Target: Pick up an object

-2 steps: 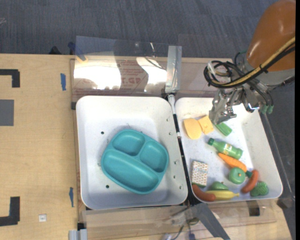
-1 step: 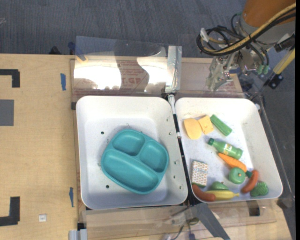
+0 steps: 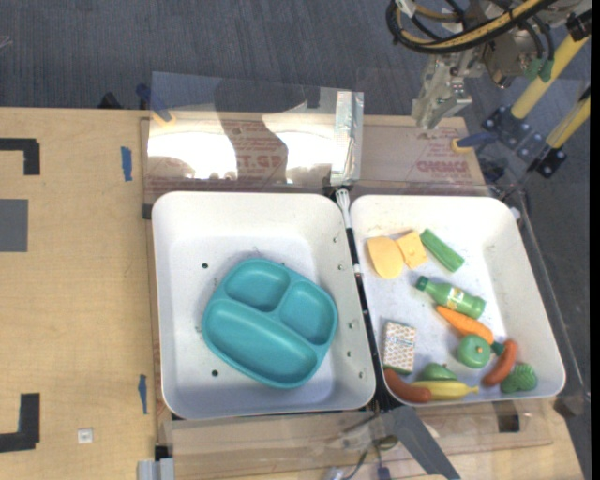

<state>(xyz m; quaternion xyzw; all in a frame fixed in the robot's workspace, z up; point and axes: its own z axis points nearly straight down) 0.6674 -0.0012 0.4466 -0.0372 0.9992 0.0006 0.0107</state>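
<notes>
This was a robotics lab — a plywood table [image 3: 66, 281] marked with black tape squares [image 3: 21, 157] carried two white bins [image 3: 178, 225] of toy food [image 3: 450, 302], with bundled cables [image 3: 450, 23] overhead and grey carpet [image 3: 234, 37] behind — a test rig.

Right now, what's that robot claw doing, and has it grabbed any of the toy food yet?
Gripper up beyond the right bin, nothing between its fingers. Toy food all in that bin, untouched. Teal tray in the left bin. Nothing blocking.

Divided tray [image 3: 270, 322] in left bin [image 3: 178, 281] (toy foods [image 3: 450, 319] right)
</notes>
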